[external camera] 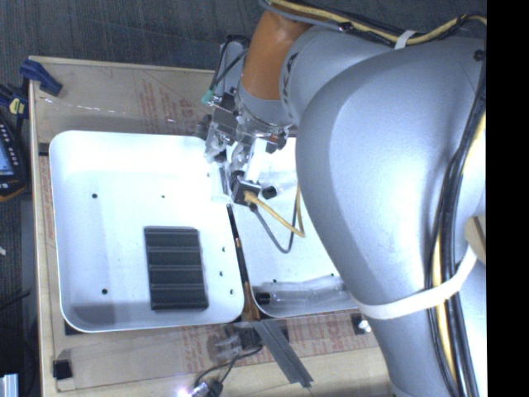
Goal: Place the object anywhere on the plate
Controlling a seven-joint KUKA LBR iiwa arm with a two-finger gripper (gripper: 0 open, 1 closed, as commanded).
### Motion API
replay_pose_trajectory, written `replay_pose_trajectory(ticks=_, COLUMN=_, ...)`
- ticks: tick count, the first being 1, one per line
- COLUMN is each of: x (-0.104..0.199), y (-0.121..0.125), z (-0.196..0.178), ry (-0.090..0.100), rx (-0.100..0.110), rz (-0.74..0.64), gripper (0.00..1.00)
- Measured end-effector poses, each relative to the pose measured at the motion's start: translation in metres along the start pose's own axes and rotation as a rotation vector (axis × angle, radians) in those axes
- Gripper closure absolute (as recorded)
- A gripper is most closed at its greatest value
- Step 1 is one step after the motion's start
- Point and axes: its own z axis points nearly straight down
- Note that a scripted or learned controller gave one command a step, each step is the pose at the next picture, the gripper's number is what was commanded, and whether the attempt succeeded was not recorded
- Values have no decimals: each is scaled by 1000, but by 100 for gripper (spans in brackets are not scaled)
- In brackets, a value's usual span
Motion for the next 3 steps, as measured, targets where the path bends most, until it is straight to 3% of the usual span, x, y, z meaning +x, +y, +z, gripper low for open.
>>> replay_pose_trajectory(ticks=1, x=-30, y=-90, z=0, ry=-1, rx=3, rz=-286, gripper=100)
replay_pose_trajectory(ticks=2, x=-46, y=-156, z=1, ry=-3, rx=4, rz=-58, gripper=100)
replay_pose_trajectory(ticks=3, x=-3, y=-112, z=-44, ry=-1, rx=1, rz=223, gripper=100)
